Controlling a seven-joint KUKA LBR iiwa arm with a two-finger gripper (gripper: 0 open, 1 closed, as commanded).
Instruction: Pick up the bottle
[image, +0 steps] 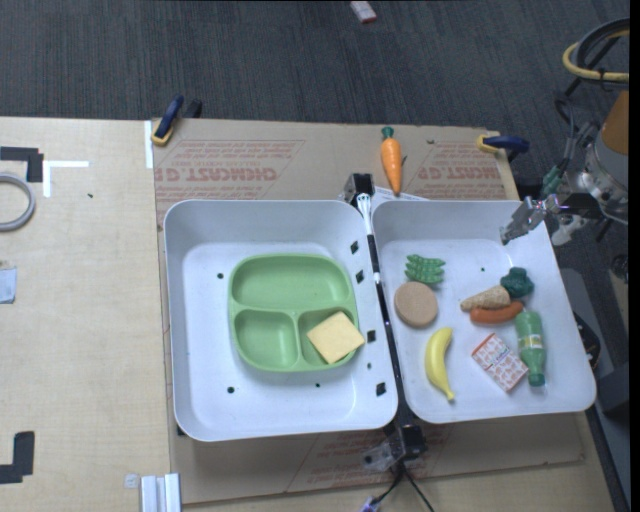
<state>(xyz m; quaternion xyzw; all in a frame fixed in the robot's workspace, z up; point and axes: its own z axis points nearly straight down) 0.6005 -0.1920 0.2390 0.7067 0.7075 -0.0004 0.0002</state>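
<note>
The bottle (530, 346) is green with a pale label. It lies on its side along the right wall of the right bin (470, 398), cap toward the near edge. My gripper (539, 222) hangs over the far right corner of that bin, well above and behind the bottle. Its fingers stand apart with nothing between them.
Around the bottle lie a red-and-white carton (499, 361), a red sausage (495, 314), a tan root (486, 297) and broccoli (517, 283). A banana (438, 363), a round biscuit (416, 303) and peas (424, 268) sit further left. The left bin holds a green divided plate (270, 290) with a yellow block (335, 337).
</note>
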